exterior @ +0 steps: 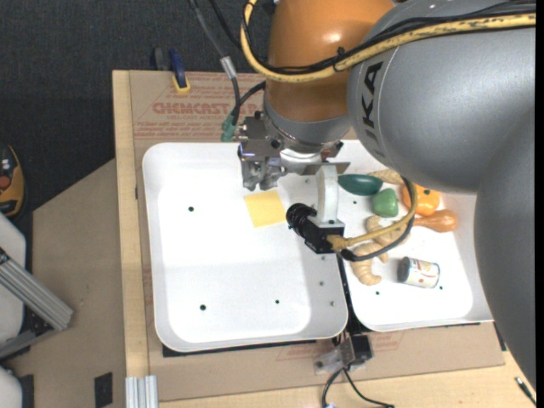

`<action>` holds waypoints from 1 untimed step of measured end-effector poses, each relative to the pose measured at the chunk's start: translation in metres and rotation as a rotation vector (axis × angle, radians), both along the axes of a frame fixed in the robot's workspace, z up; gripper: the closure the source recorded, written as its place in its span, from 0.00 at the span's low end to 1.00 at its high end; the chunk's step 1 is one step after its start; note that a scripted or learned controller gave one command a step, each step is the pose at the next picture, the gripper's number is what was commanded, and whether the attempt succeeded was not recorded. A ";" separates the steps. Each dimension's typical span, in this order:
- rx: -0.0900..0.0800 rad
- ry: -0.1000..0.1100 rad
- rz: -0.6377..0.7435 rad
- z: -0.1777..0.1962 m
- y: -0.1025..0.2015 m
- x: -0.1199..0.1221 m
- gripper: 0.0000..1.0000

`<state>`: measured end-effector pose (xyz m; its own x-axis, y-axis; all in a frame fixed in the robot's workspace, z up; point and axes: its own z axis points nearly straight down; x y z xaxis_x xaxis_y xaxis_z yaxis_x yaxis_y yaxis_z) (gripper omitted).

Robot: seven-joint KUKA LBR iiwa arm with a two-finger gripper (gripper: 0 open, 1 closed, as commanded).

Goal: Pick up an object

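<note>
Closest to me on the worktop, the right bin has a small can lying on its side, and just behind it a pale knobbly root. The left bin is bare across its near half. Further in, a flat yellow block lies on that bin's floor, apart from everything else, and I take it as the thing to pick. The tool hangs just behind and above the block's far edge, right beneath the arm's orange band. From this angle the wrist covers too much, so I cannot tell whether the tool is spread or pressed together, and I see nothing pinched in it. To do this step well, I judge the tool should first be centred over the block rather than over its far edge. It should then be turned to meet two flat sides squarely and brought down until it nearly meets the bin floor, since the block looks thin and could slip out or skid. A black cable fitting hangs just right of the block and should be kept off it. Beyond, in the right bin, sit a green pepper and an orange fruit
</note>
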<state>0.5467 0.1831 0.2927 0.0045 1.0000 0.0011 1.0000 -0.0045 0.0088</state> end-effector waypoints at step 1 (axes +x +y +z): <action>-0.001 0.005 0.007 -0.017 0.035 0.029 1.00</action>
